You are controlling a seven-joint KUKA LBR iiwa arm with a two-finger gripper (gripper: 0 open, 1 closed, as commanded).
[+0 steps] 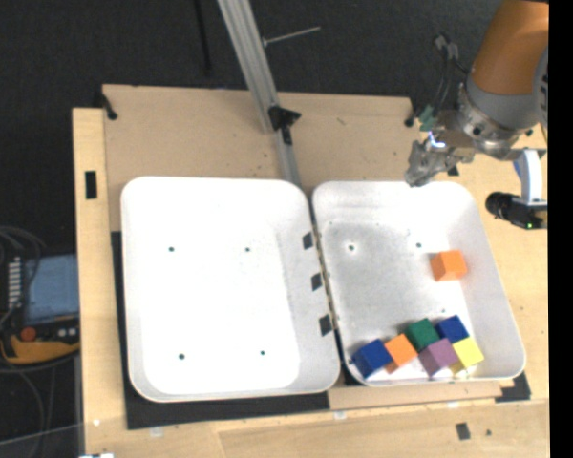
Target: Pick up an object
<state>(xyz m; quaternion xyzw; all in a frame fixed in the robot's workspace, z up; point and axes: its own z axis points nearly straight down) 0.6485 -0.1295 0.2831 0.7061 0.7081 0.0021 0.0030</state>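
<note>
With the gripper [422, 172] poised at the right bin's [382, 256] 12 o'clock rim, whether open or closed I cannot tell, the best target is the lone orange block [449, 265] at 3 o'clock, well apart from the 6 blocks crowded around 6 o'clock.

Flat, even light from overhead — the white bins [220, 284] glare pale, the floor around the bench [363, 122] falls dark, shadows faint, edges slightly soft.

The arm [511, 41] reaches in from the upper right, its end effector [426, 168] pointing downward.
</note>
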